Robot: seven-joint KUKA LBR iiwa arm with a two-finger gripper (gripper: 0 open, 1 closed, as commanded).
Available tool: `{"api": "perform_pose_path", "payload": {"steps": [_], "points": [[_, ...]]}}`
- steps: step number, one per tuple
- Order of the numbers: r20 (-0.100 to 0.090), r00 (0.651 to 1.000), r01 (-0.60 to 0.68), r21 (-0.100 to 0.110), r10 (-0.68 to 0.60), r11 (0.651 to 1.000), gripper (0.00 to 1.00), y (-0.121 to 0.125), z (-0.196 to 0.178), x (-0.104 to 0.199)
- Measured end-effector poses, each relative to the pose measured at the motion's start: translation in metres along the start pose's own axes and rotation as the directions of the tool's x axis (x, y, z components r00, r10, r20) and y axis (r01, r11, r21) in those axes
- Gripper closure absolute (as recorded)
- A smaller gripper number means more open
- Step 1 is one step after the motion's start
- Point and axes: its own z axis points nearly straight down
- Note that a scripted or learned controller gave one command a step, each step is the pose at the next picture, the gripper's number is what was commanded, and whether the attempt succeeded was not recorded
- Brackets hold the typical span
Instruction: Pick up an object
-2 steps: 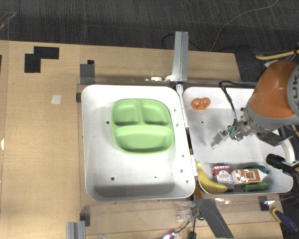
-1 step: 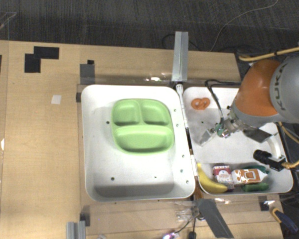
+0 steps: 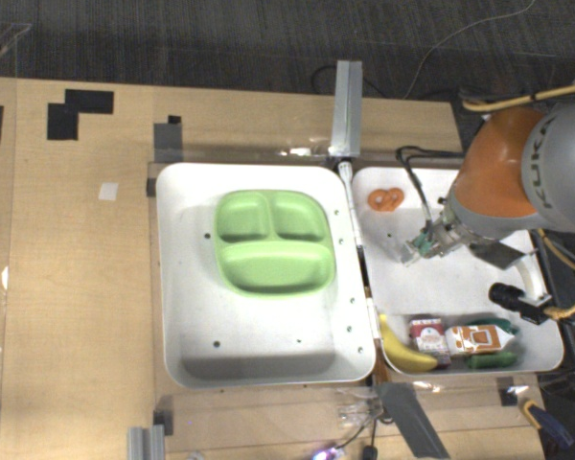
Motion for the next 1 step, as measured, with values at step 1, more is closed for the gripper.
{"api": "perform_pose_path", "payload": {"steps": [1], "points": [[-0.008,0.914,0.406,0.011,-0.406,0.914,1.0,0.0432,-0.0815,-0.0024]]}}
